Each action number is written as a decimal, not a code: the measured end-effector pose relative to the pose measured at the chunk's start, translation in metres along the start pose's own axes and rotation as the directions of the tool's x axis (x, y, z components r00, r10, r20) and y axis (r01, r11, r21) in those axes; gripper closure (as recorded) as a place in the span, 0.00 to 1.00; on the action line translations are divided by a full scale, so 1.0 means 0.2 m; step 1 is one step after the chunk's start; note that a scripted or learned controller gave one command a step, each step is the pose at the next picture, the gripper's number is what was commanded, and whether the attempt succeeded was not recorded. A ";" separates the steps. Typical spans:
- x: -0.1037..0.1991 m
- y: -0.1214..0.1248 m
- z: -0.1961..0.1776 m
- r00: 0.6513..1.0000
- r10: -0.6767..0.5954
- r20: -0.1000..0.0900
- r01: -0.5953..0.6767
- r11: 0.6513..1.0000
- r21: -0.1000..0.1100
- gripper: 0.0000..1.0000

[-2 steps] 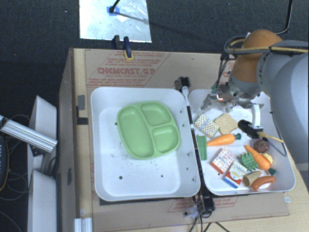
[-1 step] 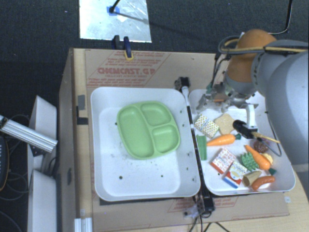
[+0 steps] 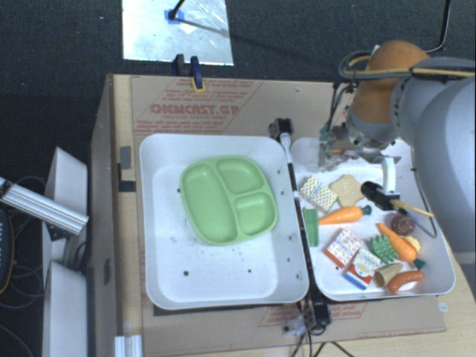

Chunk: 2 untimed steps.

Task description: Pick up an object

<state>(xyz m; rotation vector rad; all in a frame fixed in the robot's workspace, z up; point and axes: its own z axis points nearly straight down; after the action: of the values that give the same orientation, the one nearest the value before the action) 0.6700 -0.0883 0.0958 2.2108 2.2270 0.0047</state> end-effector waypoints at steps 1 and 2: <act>0.00 0.00 0.00 1.000 0.000 0.000 0.000 1.000 0.000 0.00; 0.03 -0.01 0.06 1.000 0.003 0.000 -0.003 1.000 0.002 0.00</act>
<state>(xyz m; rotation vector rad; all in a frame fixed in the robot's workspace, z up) 0.6690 -0.0826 0.0847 2.2148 2.2254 0.0022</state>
